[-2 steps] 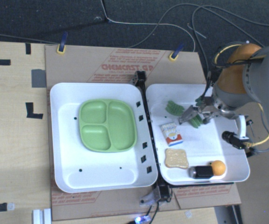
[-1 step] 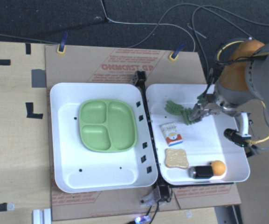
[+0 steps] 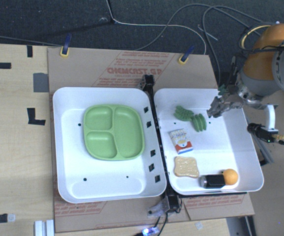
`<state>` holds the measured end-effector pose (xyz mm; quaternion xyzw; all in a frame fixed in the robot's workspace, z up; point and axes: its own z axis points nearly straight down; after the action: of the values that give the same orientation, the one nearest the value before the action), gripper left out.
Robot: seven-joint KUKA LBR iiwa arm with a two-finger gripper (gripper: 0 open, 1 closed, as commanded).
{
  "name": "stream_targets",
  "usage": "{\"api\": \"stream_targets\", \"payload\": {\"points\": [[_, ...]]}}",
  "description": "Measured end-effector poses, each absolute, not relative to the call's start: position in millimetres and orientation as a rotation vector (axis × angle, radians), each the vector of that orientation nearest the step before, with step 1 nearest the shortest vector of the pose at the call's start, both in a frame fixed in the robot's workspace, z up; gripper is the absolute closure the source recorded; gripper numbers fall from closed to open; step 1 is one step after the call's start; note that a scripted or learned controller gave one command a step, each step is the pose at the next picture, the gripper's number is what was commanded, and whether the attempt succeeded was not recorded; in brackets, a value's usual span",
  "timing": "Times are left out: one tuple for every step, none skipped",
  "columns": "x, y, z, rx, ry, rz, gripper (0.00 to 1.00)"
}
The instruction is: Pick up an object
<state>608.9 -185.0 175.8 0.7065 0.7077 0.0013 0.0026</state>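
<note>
- Pale bench (image 3: 14,146) under a cardboard sheet (image 3: 132,68), with dark matting and loose cables behind; two white bins sit side by side on the cardboard.
- Left bin (image 3: 68,181) holds a green divided plate (image 3: 114,132).
- Right bin (image 3: 240,146) holds the candidates: a green ridged piece (image 3: 184,113) with a second green piece (image 3: 199,122) just beside it, a small carton (image 3: 180,140), a toast slice (image 3: 186,166), and a black item (image 3: 212,181) touching an orange ball (image 3: 230,176) at the near wall.
- Arm (image 3: 262,63) reaches in from the right; the gripper (image 3: 216,110) hangs over the right bin's far side, just right of the green pieces.
- Whether the tool's tips are apart or together I cannot tell; they are small and blurred. Nothing shows clamped in them.
- Judged step: lining up on the nearest green piece before descending.
- To do it well: centre over one piece alone, not the gap between the two, so the neighbour is not nudged.
- Turn the wrist so the closing direction crosses the piece's narrow side.
- Go straight down, close fully, then lift slowly and check the piece rises.
- Risk: the ridged, likely soft shape may slip or roll aside.
</note>
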Motion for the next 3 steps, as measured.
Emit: {"api": "stream_targets", "payload": {"points": [[602.9,-183,222,2.217,2.220,0.003,1.00],[603.7,-182,242,2.219,2.222,0.001,1.00],[603.5,-128,248,2.215,2.229,0.003,1.00]]}}
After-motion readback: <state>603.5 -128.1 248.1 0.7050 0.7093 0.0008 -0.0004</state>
